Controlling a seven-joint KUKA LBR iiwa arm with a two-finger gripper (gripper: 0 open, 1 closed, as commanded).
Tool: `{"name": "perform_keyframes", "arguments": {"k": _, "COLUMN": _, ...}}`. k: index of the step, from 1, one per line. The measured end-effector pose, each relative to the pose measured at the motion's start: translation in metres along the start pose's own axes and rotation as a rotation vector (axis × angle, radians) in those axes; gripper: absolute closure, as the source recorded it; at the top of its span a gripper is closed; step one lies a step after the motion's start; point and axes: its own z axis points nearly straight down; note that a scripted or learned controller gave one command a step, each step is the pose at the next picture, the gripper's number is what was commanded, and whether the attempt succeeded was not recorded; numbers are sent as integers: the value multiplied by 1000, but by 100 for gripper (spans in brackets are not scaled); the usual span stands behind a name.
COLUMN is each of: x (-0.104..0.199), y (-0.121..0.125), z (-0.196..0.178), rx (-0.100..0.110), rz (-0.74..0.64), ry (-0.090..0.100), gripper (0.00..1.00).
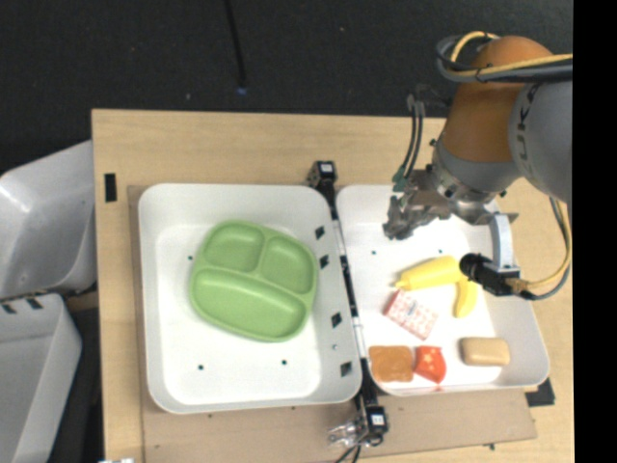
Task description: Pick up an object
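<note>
Hovering at upper right of the frame over the right bin (359,222): end effector (403,222), finger state impossible to tell. Below it, a banana (430,274), probably the nearest target.

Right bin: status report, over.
Pincer above right bin, nothing seen held. Banana just below it, unlifted. Nothing in between.
</note>
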Motion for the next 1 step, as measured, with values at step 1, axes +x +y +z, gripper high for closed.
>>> {"name": "perform_keyframes", "arguments": {"k": 1, "x": 49, "y": -6, "z": 7, "rx": -1, "rz": 0, "ry": 0, "gripper": 100}}
